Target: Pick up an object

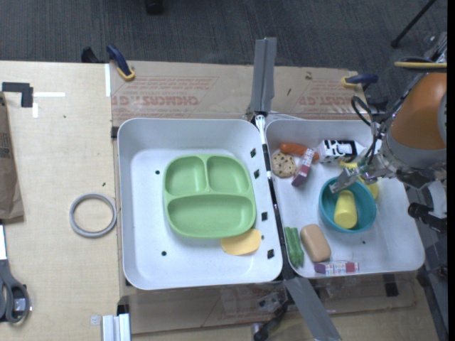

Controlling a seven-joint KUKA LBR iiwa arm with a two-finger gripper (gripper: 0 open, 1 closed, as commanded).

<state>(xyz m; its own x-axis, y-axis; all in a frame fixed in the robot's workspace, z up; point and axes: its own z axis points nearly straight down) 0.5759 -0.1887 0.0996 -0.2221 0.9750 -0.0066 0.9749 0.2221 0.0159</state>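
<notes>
Bins side by side, full of toy food.

Smooth green plate point(210, 196) with three sections sits in the left bin point(135, 212), a flat yellow chip point(241, 244) at its near edge. In the right bin point(398, 258), the gripper point(353, 177) hangs over a round teal bowl point(328, 215) holding a yellow cylinder point(345, 209); I cannot tell how it is set. A bumpy cookie point(283, 164) lies by the left wall.

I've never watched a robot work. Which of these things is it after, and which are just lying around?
Likely in play:
claw
teal bowl
yellow cylinder

Lying about:
green tray
cookie
tape ring
</notes>
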